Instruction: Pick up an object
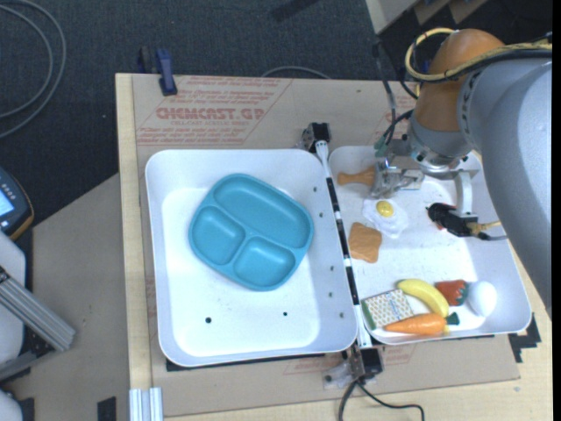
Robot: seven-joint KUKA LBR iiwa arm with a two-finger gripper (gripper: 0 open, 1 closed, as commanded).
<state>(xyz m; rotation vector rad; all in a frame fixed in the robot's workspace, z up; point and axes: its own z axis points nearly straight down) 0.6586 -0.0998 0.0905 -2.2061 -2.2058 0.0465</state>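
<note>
Right now the metal two-finger gripper hangs low in the far end of the right shallow white bin, and I cannot tell how it is set. Beside it lie a brown drumstick-shaped toy and a fried-egg toy. The blue divided plastic plate sits in the left white bin.

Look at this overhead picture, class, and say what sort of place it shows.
Most likely a robotics lab bench set up for grasping trials: a robot arm reaches over two white bins, one holding a blue divided plate, the other toy food such as a banana, with loose cables on the floor.
</note>
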